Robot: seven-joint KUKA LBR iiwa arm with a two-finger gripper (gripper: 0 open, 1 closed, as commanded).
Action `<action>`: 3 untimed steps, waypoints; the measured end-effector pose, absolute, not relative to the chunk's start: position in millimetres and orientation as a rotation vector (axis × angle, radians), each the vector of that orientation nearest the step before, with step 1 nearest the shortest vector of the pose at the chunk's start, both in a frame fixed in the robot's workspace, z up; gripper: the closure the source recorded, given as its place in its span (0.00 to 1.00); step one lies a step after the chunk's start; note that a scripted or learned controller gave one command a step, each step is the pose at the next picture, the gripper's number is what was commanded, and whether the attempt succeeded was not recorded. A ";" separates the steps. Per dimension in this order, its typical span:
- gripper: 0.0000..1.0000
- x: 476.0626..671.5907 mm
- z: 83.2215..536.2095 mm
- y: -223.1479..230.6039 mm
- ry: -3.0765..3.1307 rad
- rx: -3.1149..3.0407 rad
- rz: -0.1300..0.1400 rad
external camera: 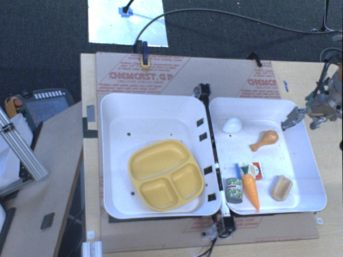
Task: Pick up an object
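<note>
"Cardboard (pixel 225 71) covered the bench (pixel 88 95), and two white bins sat on it side by side. What lay in them?"

"A yellow divided tray (pixel 163 173) rested alone in the left bin (pixel 115 111). Everything else was in the right bin (pixel 300 159): a white egg-shaped piece (pixel 232 125) near the far wall, an orange toy drumstick (pixel 265 139) just right of it, and a cluster along the near wall."

"What made up the cluster?"

"A small can (pixel 233 190) stood against the divider side with a carrot (pixel 251 190) touching it on the right and pointing toward the near rim. A red-and-green carton (pixel 254 169) lay just behind the carrot's top, and a tan bread roll (pixel 281 187) sat apart to the right."

"And the robot?"

"Its gripper (pixel 295 119) hung at the right bin's far right side, close to the rim. The drumstick was the nearest item, though clearly apart from it. Nothing was seen in its grasp, and whether it was open or closed could not be told from this angle. The arm (pixel 332 98) entered from the right edge."
</note>
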State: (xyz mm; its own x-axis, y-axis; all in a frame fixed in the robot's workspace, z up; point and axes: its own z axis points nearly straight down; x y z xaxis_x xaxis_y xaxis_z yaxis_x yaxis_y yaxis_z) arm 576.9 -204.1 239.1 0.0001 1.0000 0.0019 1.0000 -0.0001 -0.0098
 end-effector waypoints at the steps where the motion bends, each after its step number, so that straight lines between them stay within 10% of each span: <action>1: 0.00 579.4 245.9 -203.4 -2.226 -2.219 -0.001; 3: 0.00 579.8 139.0 -196.2 -2.222 -2.219 0.002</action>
